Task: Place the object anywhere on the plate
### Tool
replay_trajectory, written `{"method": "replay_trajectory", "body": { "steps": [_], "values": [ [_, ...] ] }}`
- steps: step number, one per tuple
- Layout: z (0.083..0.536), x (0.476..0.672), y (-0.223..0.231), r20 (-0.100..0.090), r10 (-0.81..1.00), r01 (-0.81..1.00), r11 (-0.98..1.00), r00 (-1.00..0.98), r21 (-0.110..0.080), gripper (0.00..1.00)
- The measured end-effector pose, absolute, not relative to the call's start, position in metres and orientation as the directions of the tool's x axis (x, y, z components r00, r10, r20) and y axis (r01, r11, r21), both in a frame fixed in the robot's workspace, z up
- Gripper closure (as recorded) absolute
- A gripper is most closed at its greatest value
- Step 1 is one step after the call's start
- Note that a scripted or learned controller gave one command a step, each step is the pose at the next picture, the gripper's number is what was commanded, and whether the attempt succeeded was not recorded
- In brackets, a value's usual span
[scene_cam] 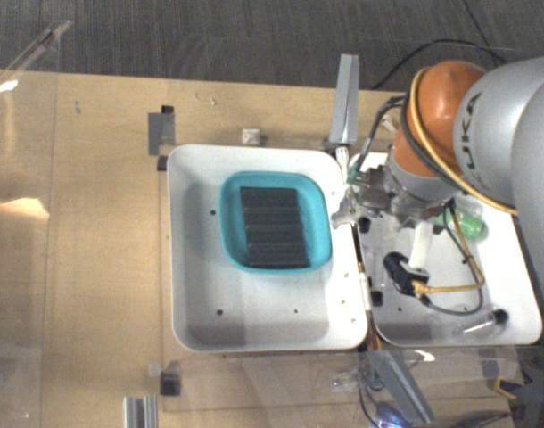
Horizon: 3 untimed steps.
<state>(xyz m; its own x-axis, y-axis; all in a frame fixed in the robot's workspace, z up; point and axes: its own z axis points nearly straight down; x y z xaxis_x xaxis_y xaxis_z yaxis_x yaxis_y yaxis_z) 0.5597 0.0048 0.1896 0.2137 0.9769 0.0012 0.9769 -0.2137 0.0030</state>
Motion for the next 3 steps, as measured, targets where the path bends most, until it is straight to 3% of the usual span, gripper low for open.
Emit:
{"method": "replay_trajectory", "body": {
  "steps": [1, 2, 3],
  "values": [
    [0.207, 0.553, 0.034, 0.002, 0.969, 0.969, -0.246, 0.246, 0.005, 0.0],
    [0.184, 0.592, -0.021, 0.0, 0.961, 0.961, -0.276, 0.276, 0.003, 0.0],
    [0.185, 0.604, 0.009, 0.002, 0.962, 0.962, -0.272, 0.272, 0.003, 0.0]
  ]
}}
